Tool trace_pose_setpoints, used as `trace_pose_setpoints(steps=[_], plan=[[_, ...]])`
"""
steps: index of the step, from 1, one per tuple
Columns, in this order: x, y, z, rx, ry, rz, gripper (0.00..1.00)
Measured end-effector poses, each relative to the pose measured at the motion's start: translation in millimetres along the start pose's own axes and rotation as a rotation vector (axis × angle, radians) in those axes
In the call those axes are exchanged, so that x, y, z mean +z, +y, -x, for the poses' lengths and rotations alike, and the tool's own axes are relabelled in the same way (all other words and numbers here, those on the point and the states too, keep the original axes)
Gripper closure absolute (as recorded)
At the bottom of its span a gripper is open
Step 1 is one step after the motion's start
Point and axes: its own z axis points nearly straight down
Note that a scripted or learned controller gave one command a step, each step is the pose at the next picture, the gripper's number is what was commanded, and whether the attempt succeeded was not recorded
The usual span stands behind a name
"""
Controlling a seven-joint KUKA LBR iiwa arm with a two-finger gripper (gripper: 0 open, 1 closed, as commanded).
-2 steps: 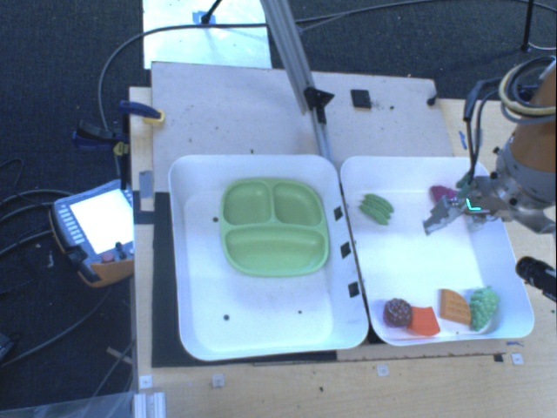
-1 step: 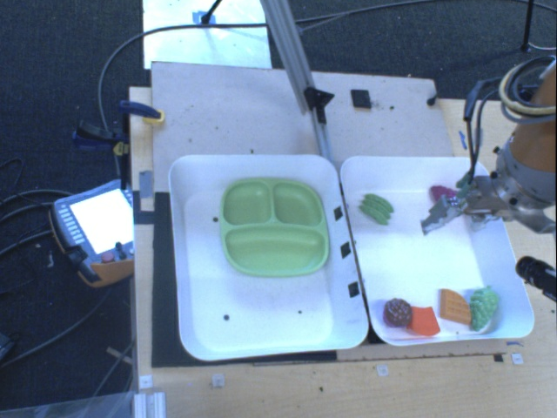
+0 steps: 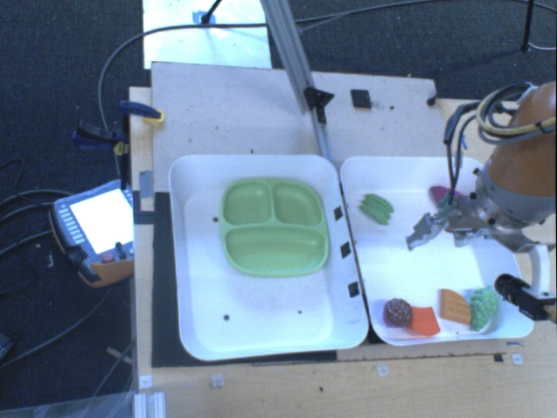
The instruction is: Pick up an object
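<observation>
The small green pea-pod toy (image 3: 377,207) lies in the upper left of the right white bin (image 3: 376,268), apart from the other pieces. The end effector (image 3: 424,232) hangs over that bin's middle, right of the pod; its finger state cannot be told. Along the bin's lower edge sit a dark red round berry (image 3: 398,311), an orange wedge (image 3: 425,321), an orange-tan block (image 3: 454,306) and a green leafy piece (image 3: 484,306). The left white bin (image 3: 261,320) holds a green three-compartment plastic plate (image 3: 275,227).

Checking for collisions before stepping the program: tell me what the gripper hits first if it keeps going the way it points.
The gripper points left and down over the right bin. Bare bin floor looks likeliest; the pea pod lies just above that line. Depth is unclear.
</observation>
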Motion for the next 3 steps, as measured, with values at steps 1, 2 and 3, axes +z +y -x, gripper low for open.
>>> trace_pose_setpoints(steps=[1, 2, 3], plan=[[47, -7, -6, 0.0, 0.0, -0.002, 0.0], [110, -10, -4, 0.001, 0.001, -0.003, 0.0], [96, -8, -4, 0.0, 0.0, 0.003, 1.0]])
